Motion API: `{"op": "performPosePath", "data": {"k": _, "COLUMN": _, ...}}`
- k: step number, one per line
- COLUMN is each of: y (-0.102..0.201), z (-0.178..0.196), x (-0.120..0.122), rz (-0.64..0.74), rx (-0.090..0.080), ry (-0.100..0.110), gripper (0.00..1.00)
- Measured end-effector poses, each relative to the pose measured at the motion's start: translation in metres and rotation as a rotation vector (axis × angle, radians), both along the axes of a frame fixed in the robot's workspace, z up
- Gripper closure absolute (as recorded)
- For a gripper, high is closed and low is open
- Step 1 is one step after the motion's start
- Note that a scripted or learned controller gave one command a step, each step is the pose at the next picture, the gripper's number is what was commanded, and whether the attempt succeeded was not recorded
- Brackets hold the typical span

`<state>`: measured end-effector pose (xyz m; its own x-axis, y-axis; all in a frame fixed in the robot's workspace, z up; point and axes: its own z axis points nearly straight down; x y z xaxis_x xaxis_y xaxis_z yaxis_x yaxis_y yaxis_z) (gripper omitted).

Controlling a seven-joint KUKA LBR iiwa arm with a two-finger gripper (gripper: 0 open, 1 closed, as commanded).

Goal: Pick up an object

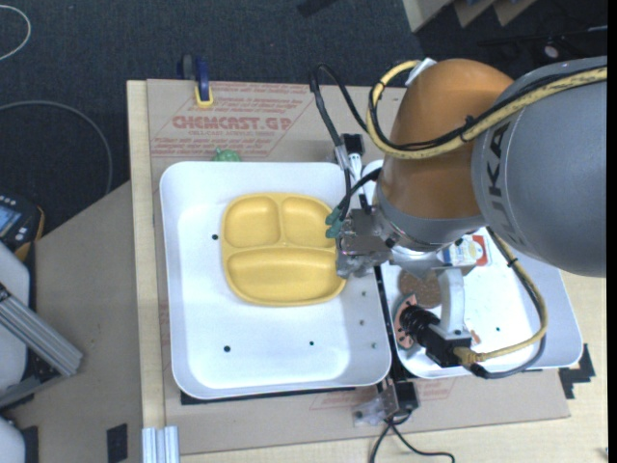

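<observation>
A yellow divided plate (278, 249) with three compartments lies in the left white bin (241, 355), toward its upper right. The arm's orange band and grey wrist hang over the ridge between the two bins. The gripper (359, 247) sits below the wrist at the plate's right rim, its dark metal body close to or touching that edge. In the right bin (511, 340), partly hidden by the arm, lie a brown round object (419, 287), a small reddish object (413, 324) and a white item with red and blue print (469, 252).
Black and yellow cables loop around the wrist and trail down over the right bin. A cardboard sheet (241, 114) with red print lies under the bins, held by a blue and yellow clamp (201, 80) at the back. A small green thing (226, 155) lies behind the left bin.
</observation>
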<state>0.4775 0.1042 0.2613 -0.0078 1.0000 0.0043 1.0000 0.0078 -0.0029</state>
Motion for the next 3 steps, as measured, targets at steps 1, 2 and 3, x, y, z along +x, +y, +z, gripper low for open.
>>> {"op": "performPosePath", "data": {"k": 1, "y": -0.013, "z": -0.038, "x": 0.025, "rz": -0.010, "rx": -0.005, "ry": 0.002, "gripper": 1.00}}
{"op": "performPosePath", "data": {"k": 2, "y": 0.059, "z": 0.001, "x": 0.010, "rz": 0.001, "rx": 0.000, "ry": -0.006, "gripper": 1.00}}
{"op": "performPosePath", "data": {"k": 3, "y": -0.003, "z": -0.032, "x": 0.001, "rz": -0.014, "rx": -0.007, "ry": 0.003, "gripper": 1.00}}
